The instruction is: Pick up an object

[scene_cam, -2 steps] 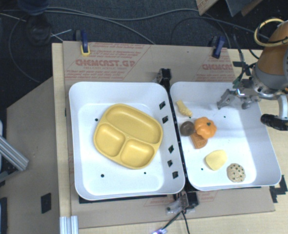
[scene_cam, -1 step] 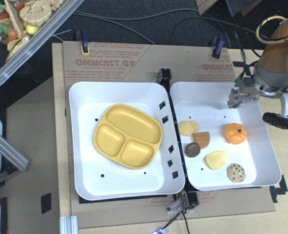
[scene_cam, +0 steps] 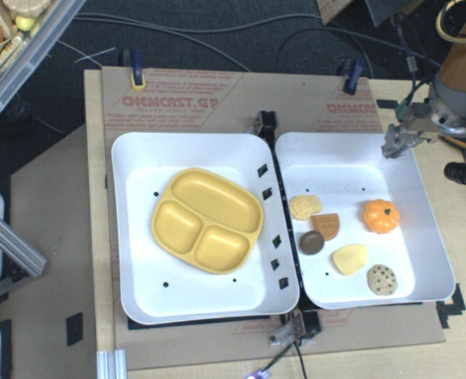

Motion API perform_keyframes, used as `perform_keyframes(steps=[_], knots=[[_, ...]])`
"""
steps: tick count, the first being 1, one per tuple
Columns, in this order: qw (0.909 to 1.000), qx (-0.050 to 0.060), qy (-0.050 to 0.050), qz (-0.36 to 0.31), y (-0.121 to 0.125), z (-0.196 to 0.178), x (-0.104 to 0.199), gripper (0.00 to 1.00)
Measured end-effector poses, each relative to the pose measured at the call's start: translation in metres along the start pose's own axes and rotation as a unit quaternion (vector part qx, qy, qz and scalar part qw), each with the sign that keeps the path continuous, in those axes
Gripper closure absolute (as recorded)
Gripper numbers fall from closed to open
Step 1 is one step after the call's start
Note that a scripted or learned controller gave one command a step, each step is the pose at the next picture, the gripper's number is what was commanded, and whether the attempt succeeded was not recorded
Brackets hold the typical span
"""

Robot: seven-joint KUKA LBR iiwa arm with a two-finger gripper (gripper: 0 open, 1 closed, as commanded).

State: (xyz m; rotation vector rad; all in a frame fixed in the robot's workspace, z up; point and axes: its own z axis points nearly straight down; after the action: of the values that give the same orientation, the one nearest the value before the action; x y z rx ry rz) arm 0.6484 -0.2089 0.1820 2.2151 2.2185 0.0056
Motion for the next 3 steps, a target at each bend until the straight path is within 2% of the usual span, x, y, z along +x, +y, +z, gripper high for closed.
perform_keyframes(steps=[1, 2, 3], knots=[[1.0, 0.001, 0.0, 0.0, 0.001, -0.034, 0.0, 1.0], [1.0, 0.005, 0.003, -0.002, -0.005, -0.027, 0.058, 1.0], [1.0, 0.004, 0.003, -0.002, -0.011, -0.042, 0.112, 1.0]])
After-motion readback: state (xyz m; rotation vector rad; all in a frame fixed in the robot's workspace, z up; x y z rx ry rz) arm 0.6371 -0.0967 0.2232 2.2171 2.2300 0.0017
